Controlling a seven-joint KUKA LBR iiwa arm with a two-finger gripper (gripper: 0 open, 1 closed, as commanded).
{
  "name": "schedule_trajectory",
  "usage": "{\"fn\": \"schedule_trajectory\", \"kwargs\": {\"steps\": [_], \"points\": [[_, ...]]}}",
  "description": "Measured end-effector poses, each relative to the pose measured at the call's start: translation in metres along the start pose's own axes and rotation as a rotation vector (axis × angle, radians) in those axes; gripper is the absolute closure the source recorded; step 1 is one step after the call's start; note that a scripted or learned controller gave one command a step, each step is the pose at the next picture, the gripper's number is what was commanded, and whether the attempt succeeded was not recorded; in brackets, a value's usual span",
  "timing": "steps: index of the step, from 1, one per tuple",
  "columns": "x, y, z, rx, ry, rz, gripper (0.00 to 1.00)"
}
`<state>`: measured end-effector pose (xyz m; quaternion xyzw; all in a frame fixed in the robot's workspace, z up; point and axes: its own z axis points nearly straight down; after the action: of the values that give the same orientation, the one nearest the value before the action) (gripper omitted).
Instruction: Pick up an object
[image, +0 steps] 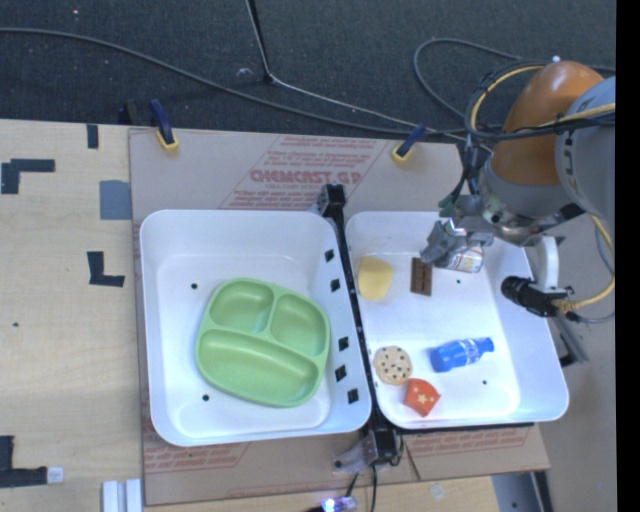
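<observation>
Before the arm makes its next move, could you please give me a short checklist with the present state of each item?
1. Gripper is over the right bin: ok.
2. A target lies close by: ok, the brown block sits right beside the gripper.
3. Gripper already holds something: cannot tell, the fingertips are too blurred.
4. Block has room around it: ok, it lies apart from the yellow piece.
5. Other items are out of the way: ok, the cookie, blue bottle and red piece lie toward the bin's near end.
6. Green plate is out of the path: ok, it lies in the left bin.
</observation>
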<state>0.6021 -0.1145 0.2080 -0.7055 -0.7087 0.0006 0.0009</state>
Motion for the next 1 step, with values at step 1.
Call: {"fn": "schedule_trajectory", "kwargs": {"steps": [1], "points": [[0.0549, -0.0142, -0.0087, 0.0, 0.002, -0.002, 1.0]]}}
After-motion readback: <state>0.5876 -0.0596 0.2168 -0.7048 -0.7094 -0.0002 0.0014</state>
